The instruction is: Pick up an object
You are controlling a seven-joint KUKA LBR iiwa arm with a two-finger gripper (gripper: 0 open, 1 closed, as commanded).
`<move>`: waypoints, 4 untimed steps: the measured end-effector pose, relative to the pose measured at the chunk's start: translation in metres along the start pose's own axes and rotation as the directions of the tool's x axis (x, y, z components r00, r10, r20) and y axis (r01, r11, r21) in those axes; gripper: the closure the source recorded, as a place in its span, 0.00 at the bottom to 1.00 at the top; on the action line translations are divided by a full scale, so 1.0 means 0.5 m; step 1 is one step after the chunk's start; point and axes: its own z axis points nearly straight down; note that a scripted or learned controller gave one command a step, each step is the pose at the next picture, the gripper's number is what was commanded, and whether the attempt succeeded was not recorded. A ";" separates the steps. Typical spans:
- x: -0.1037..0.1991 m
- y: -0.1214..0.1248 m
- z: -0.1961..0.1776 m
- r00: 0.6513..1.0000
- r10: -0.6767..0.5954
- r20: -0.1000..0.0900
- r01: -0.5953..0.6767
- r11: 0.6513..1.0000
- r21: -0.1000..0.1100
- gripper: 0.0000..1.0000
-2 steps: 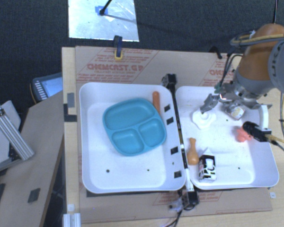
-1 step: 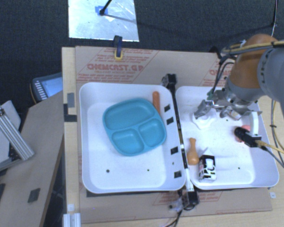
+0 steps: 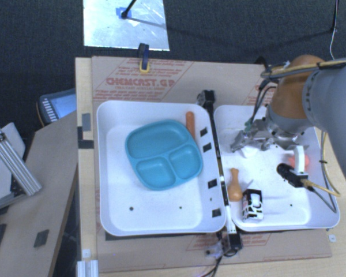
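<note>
Cardboard-covered tabletop (image 3: 138, 81), two white bins: the bin on the view's left (image 3: 112, 212) holds a blue divided plate (image 3: 163, 153). Over the other bin (image 3: 288, 215) hangs the gripper (image 3: 248, 140), open or closed, can't tell. Nearest pick looks like the tan pin (image 3: 234, 184), just camera-side of it, lying along the divider; the spotted carton (image 3: 252, 205) sits beside it.

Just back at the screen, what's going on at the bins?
The arm's pincer is over the back of the right bin, with nothing visibly held. An orange gourd-shaped toy and a black-and-white carton lie nearer the front of that bin. The left bin holds a blue divided plate.
</note>
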 end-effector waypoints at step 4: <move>-0.015 0.038 -0.316 1.000 -0.005 0.001 0.005 1.000 -0.006 1.00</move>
